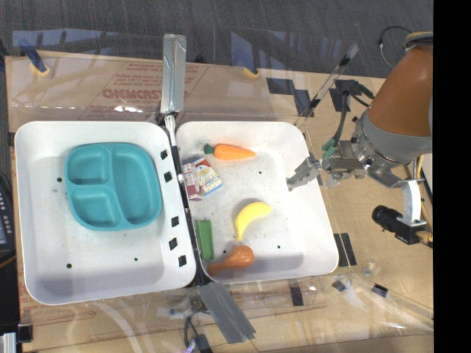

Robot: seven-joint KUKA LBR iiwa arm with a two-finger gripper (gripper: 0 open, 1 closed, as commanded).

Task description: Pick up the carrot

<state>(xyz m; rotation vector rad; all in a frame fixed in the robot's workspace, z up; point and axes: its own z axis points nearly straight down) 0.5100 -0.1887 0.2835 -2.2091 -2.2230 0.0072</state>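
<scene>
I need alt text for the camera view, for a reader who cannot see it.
A carrot lies near the far wall of the right bin, with the gripper at that bin's right rim, apart from it. The same bin holds a banana, a small carton and two more items at its near-left corner; the left bin holds a teal tray.

Orange carrot [234,151] with green top; yellow banana [250,216]; teal divided plate [113,184]; white bins [44,271]; tan surface [368,271].
</scene>
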